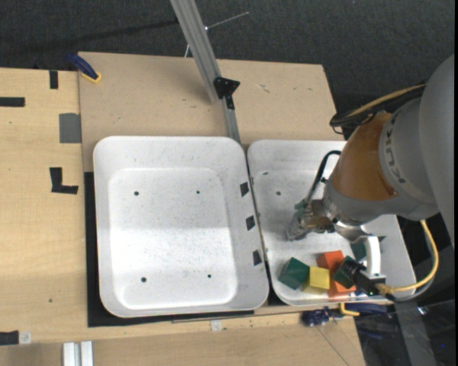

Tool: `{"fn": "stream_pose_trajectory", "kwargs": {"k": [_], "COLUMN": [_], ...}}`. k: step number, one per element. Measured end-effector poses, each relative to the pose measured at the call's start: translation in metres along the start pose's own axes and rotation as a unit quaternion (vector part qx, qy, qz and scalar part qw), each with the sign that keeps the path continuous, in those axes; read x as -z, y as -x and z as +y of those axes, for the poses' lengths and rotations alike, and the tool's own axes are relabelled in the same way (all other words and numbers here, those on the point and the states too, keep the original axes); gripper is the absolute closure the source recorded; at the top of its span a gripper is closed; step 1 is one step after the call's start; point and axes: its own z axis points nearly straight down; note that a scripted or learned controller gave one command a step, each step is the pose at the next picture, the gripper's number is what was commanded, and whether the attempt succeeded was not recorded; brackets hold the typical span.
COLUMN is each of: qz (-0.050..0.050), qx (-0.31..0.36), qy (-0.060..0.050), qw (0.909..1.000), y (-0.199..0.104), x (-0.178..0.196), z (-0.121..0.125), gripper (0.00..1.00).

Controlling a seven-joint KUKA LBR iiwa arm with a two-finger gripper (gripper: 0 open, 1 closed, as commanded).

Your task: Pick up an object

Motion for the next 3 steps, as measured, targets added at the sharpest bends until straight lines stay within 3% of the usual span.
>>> {"fn": "stream_pose_trajectory", "kwargs": {"k": [1, 3], "qz": [-0.002, -0.002], "qx": [-0.001, 0.000], "qy": [0.004, 0.004], "qw": [1.0000, 1.0000], "y": [0.006, 0.006], "x": [0.060, 0.141], "z": [-0.001, 0.008], "gripper": [1.00, 1.00]}}
